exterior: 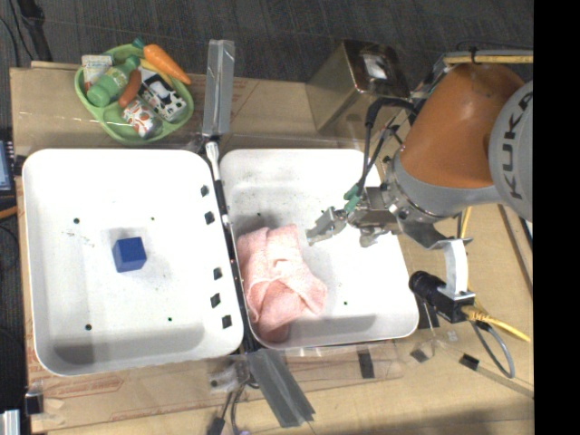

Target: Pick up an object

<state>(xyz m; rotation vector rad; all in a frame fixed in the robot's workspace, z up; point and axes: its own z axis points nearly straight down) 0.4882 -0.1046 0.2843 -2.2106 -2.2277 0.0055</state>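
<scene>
We look down on a brown bench (54, 89) set on dark carpet, bearing two shallow white bins side by side. At about eleven o'clock sits a green bowl (100, 116) crowded with toy food: an orange carrot (166, 61), a green bottle shape, and small printed packets whose labels we cannot read.

The left bin (54, 243) holds one blue cube (130, 254), lying near its middle, well apart from the walls. A grey divider strip (217, 89) runs between the bins toward twelve o'clock.

In the right bin (299, 166) a crumpled pink cloth (276, 284) lies against the left wall, toward six o'clock of that bin.

The tool (323, 227) hangs over the right bin, just beside the cloth's upper right edge at about two o'clock from it. Its fingers are small and blurred, so we cannot tell whether they stand apart or together; we see nothing between them.

At three o'clock the arm (453, 134) shows its orange band, and its grey shell reads "KUK", the rest cut off by the frame. A yellow cable (498, 326) trails at four o'clock.
</scene>
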